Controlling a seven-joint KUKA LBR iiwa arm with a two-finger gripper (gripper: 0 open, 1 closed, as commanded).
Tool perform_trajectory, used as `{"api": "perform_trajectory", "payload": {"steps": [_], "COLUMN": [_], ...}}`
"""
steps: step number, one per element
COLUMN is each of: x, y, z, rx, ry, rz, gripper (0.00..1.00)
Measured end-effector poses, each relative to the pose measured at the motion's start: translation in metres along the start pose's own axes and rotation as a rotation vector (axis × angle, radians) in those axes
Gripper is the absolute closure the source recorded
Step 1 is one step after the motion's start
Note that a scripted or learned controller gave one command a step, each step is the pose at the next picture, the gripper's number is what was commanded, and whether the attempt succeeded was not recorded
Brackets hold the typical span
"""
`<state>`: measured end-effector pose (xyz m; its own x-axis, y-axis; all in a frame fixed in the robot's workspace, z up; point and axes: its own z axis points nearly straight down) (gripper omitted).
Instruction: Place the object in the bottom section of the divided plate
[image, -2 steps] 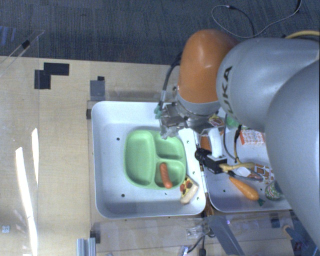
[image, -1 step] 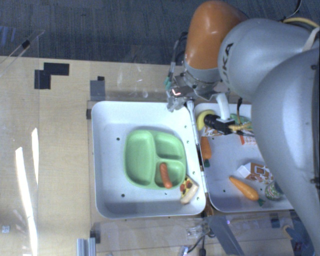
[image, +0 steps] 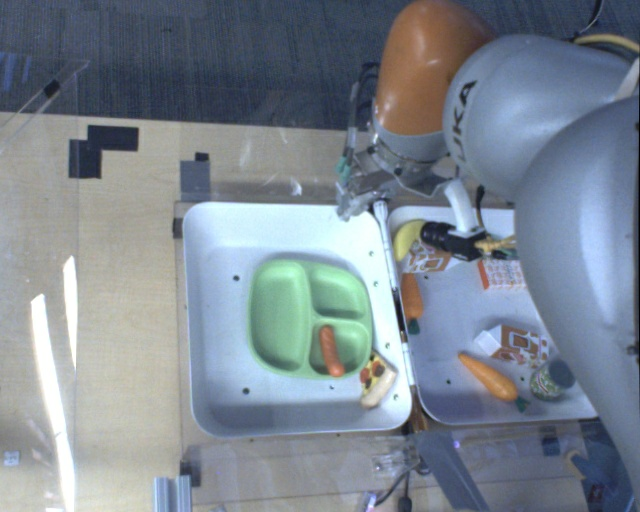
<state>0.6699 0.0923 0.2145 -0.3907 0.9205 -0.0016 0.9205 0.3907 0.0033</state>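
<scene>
The gripper (image: 352, 200) is hanging over the far rim of the left bin (image: 200, 330), right at the corner where the two bins meet, and nothing is showing beneath it or between its parts. Whether it is open or closed I cannot tell from this slant, since the wrist and orange band are hiding most of it.

The object of the task, by my reading, is the reddish-orange sausage (image: 329, 351). It is lying inside the green divided plate (image: 270, 320), in the small compartment at the plate's near right, tilted a little off straight. That compartment is the one nearest the bottom of the view, so I judge the placing as done, and the arm is standing clear so as not to disturb it.

The plate is sitting in the middle of the left bin, well apart from the bin's walls, which is giving the arm free room above each section. Just beside the plate's near right corner a pizza slice toy (image: 376, 380) is resting against the bin's floor.

The right bin (image: 440, 400) is serving as the store of spare things: a banana (image: 407, 238) at the far left, an orange carrot (image: 411, 298) along the left wall, a second carrot (image: 488, 375) nearer, some printed cartons (image: 515, 342) and a small can (image: 550, 380).
</scene>
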Motion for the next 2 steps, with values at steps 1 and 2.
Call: {"api": "perform_trajectory", "payload": {"steps": [1, 2], "x": [0.0012, 0.0019], "y": [0.0024, 0.0046], "z": [-0.0098, -0.0196], "rx": [-0.003, -0.005], "ry": [-0.001, -0.003], "rz": [-0.006, -0.012], "gripper": [1.0, 1.0]}}
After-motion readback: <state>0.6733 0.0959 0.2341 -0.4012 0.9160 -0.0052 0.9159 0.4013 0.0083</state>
